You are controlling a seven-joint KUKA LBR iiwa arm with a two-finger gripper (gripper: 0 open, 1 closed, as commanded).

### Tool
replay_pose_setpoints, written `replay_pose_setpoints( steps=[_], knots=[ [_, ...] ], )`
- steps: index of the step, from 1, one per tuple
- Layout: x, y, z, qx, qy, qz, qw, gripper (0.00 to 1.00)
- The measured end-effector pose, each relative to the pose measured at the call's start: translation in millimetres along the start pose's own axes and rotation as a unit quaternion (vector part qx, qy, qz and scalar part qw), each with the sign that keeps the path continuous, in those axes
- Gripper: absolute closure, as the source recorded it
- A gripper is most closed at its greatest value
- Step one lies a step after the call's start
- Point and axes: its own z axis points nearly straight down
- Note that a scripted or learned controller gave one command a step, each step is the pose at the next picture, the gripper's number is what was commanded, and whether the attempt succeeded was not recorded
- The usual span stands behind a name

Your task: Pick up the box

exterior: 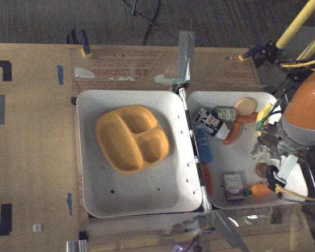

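A small maroon box (233, 186) lies flat near the front edge of the right bin (220, 100). A black-and-white carton (210, 123) lies tilted at that bin's back left. My gripper (269, 154) hangs over the right side of the bin, below the arm's orange band (306, 107). It is to the right of the maroon box and apart from it, above a brown round piece (261, 169). Nothing shows as held.
The right bin also holds a dark can (226, 113), a tan round item (245, 106), a red sausage (234, 132), a blue packet (203, 145), a red stick (207, 178) and a carrot (261, 190). A yellow divided plate (132, 137) lies in the left bin (142, 198).
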Motion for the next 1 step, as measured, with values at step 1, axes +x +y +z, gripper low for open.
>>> replay_pose_setpoints(
  steps=[1],
  knots=[
    [87.8, 16.9, 26.2, -0.005, 0.001, 0.014, 0.9999, 1.0]
  ],
)
